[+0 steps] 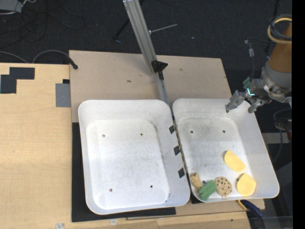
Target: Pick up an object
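While the fingers [242, 103] hang spread and empty over the right bin's [267, 151] far rim, two yellow pieces [234, 161], a cookie [222, 186] and a green toy [208, 190] lie well below them.

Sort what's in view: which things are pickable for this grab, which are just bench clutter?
Job: gripper; two yellow pieces, round speckled piece, green piece, tan piece, all in the right bin.

Lying about: left bin, aluminium bar.

Matt white plastic bins [126, 111], scuffed grey inside. Pale wood-grain counter [33, 142]. Ribbed bare-metal rail [142, 37] at twelve o'clock. Smooth yellow pieces [234, 161], speckled biscuit [222, 186] at five o'clock.
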Robot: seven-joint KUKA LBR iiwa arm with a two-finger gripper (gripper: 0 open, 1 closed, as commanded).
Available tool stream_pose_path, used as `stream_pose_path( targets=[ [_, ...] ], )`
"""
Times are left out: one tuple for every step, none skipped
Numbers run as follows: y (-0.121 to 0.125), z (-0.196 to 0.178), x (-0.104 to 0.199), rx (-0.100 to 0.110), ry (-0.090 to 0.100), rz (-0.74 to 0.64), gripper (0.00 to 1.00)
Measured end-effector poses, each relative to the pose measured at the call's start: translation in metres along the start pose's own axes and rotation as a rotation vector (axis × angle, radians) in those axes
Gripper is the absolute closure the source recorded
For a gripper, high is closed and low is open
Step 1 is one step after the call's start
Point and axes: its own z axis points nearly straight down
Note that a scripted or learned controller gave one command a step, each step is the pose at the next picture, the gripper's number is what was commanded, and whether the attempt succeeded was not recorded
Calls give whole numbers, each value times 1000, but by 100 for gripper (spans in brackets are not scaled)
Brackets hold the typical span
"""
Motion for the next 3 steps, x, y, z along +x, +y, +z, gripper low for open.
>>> stream_pose_path(
  targets=[
    [1,-3,0,-4,-2,-4,0],
    [-3,60,-4,1,0,1,0],
    [-3,114,-3,0,0,-2,0]
  ],
)
